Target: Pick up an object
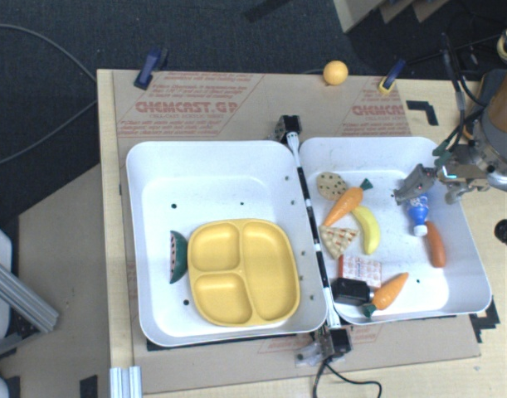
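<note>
My gripper [434, 191] hangs over the right bin [477, 284] near its far right side, open, with nothing between its fingers. Just below it lies a small blue and white bottle [418, 217], and beside that an orange-red sausage [436, 245]. Further left in the same bin lie a carrot [346, 206], a banana [368, 228], a round cookie [329, 185] and a waffle wedge [338, 239]. At the front lie a red and white cracker pack [361, 269], a black block [350, 291] and a second carrot [389, 291].
The left bin [153, 172] holds a yellow divided plate [242, 270] and a watermelon slice [177, 256]. An orange ball [335, 72] rests on the bench behind the bins. Cables hang by the arm at the right edge.
</note>
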Robot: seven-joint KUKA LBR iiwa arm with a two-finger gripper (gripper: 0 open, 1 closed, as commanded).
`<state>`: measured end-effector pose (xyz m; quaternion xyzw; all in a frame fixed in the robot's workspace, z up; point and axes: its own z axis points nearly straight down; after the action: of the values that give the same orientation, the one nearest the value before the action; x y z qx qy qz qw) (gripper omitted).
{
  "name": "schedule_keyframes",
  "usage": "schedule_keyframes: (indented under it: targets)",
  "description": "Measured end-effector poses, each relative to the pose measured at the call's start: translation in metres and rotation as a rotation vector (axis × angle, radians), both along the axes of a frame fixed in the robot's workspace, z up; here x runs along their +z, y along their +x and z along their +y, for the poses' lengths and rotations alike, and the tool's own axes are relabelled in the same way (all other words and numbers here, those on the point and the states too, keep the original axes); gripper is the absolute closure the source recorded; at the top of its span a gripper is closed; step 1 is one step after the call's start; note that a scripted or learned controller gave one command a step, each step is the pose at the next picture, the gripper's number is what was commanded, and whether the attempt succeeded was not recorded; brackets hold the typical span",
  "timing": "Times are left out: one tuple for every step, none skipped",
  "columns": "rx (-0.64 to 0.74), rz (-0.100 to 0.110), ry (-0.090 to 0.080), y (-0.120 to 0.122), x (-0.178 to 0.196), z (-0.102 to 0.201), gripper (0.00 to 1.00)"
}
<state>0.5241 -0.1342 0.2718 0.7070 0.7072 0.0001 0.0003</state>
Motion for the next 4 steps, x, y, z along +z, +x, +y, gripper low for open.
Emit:
schedule_keyframes:
  targets:
    - [-0.001,0.003,0.001,0.003,-0.101,0.012,0.0]
    - [0.0,0.002,0.001,0.028,-0.171,0.015,0.0]
    - [-0.001,-0.002,0.0,0.029,-0.16,0.015,1.0]
    - [-0.001,0.0,0.0,0.029,-0.161,0.015,0.0]
